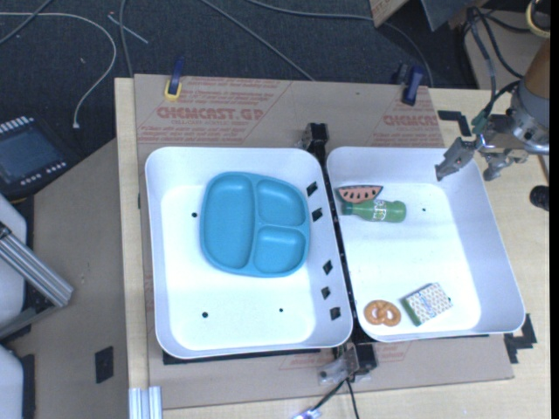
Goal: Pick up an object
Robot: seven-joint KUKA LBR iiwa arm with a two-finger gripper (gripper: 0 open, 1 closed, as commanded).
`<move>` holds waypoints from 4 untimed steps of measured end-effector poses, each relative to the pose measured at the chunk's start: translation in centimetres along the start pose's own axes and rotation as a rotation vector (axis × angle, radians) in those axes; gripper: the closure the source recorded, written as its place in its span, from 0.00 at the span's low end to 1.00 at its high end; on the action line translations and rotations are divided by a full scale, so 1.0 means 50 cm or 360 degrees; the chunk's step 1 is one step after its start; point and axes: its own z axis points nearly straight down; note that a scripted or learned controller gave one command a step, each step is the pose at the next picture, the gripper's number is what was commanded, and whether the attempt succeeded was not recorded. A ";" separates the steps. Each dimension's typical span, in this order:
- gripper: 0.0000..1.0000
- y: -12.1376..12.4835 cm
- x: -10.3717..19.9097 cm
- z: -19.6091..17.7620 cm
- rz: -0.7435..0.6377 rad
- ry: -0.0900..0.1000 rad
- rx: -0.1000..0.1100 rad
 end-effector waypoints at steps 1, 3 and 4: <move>0.00 -0.005 0.009 0.124 0.0000 0.0004 0.0009; 0.00 -0.020 0.015 0.320 0.0000 0.0003 0.0007; 1.00 -0.016 0.014 0.292 0.0001 0.0001 -0.0002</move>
